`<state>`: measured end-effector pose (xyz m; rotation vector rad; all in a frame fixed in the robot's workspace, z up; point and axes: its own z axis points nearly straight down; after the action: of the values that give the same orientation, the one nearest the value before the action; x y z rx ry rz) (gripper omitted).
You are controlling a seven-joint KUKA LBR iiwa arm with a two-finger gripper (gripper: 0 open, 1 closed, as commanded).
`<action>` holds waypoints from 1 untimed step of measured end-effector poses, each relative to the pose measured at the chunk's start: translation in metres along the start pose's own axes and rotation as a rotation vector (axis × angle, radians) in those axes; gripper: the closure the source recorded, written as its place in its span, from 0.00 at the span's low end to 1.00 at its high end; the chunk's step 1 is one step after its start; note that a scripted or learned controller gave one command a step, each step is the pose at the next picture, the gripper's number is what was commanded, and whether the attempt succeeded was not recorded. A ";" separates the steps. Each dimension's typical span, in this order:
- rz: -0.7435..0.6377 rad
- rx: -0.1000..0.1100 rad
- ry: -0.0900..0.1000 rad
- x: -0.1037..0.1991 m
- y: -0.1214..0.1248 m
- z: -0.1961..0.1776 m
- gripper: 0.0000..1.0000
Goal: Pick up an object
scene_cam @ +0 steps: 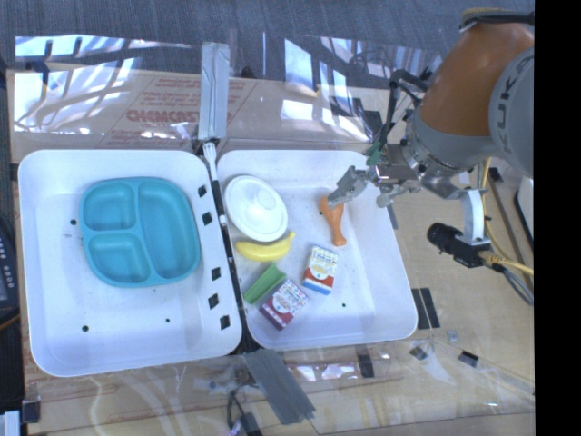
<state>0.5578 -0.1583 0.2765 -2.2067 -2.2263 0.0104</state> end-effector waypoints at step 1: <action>0.012 0.003 0.001 -0.045 0.059 0.167 0.00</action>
<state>0.6151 -0.2029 0.1091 -2.2175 -2.2109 0.0125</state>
